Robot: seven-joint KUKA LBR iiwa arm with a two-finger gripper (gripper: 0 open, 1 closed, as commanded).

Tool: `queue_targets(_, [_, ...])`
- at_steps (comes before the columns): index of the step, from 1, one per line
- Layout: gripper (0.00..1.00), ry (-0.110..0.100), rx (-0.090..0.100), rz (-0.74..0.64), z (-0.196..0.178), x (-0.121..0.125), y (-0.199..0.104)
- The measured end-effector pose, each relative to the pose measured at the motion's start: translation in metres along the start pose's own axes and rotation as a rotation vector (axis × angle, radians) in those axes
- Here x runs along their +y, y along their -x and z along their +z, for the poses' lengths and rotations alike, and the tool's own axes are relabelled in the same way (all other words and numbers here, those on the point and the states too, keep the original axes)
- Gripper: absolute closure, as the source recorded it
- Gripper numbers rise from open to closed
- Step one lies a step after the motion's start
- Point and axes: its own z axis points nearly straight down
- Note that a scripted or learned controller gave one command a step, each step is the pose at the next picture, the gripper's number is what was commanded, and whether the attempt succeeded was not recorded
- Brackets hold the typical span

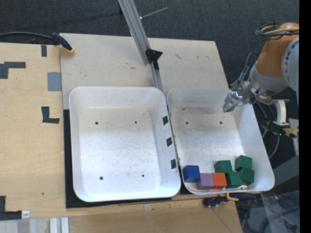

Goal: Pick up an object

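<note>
Small blocks lie bunched along the near edge of the right bin (252, 130): a blue block (191, 173), a purple block (207, 180), an orange block (219, 179) and several green blocks (238, 170). My gripper (229, 105) hangs over the far right corner of that bin, well away from the blocks, and nothing shows between its fingers.
The left bin (116, 144) sits beside the right one. A slanted metal pole (138, 28) rises from the bench behind the bins. A blue and yellow clamp (63, 41) lies at the far left of the bench. Cables hang at the right.
</note>
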Motion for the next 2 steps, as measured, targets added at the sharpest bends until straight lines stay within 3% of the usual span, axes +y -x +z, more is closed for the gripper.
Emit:
queue_targets(1, [1.00, 0.003, -0.001, -0.001, -0.064, 0.005, 0.001])
queue_targets(2, [1.00, -0.001, 0.000, -0.001, -0.094, 0.006, 0.001])
